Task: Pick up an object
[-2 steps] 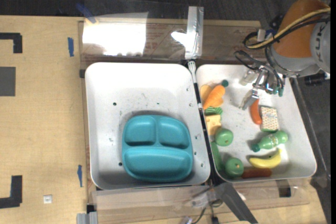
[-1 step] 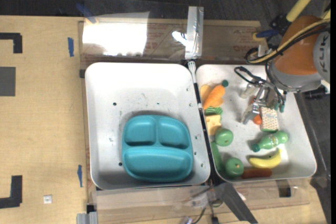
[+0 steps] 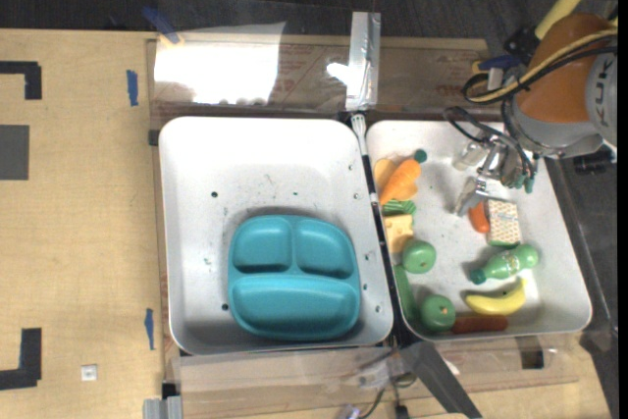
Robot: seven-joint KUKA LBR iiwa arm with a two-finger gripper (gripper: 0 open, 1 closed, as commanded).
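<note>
My gripper hangs over the upper middle of the right bin, at the end of the grey arm with the orange band. Just below its tip lie a small orange-red piece and a speckled white block. Further left are an orange carrot and a yellow wedge. Two green apples, a green bottle-shaped toy and a yellow banana fill the lower part. Nothing is visibly held.
The left bin holds a teal divided plate. A small teal ball sits near the right bin's top. A clear plastic sheet and a metal bracket lie behind the bins. Cables hang by the wrist.
</note>
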